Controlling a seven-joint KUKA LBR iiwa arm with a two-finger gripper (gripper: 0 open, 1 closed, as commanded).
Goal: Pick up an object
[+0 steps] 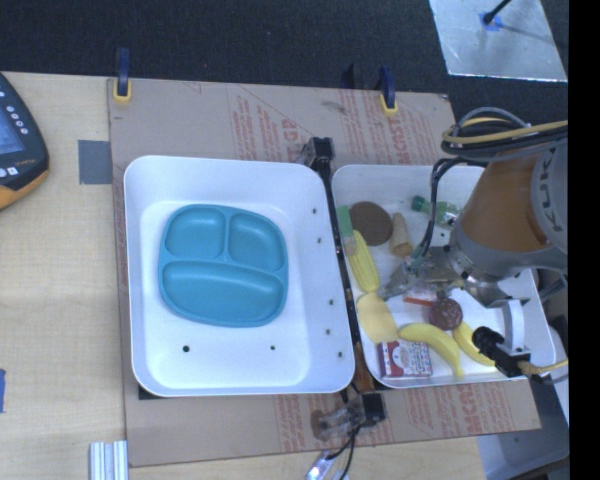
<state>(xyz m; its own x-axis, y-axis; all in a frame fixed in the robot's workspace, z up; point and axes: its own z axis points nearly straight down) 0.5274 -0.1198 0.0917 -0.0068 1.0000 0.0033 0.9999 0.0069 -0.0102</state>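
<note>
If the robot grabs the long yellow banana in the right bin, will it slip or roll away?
The curved yellow banana looks smooth and probably plastic, so it might slip from the fingers. Its bend likely stops it rolling far; a push would more likely make it spin. It lies crowded near a small red-and-white box, which could get nudged too.

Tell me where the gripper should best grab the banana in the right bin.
Probably at the banana's middle, coming straight down with fingers across its narrow width. It lies flat and curved, its middle bare; its right end nears other yellow pieces and the arm, its left the small carton.
</note>
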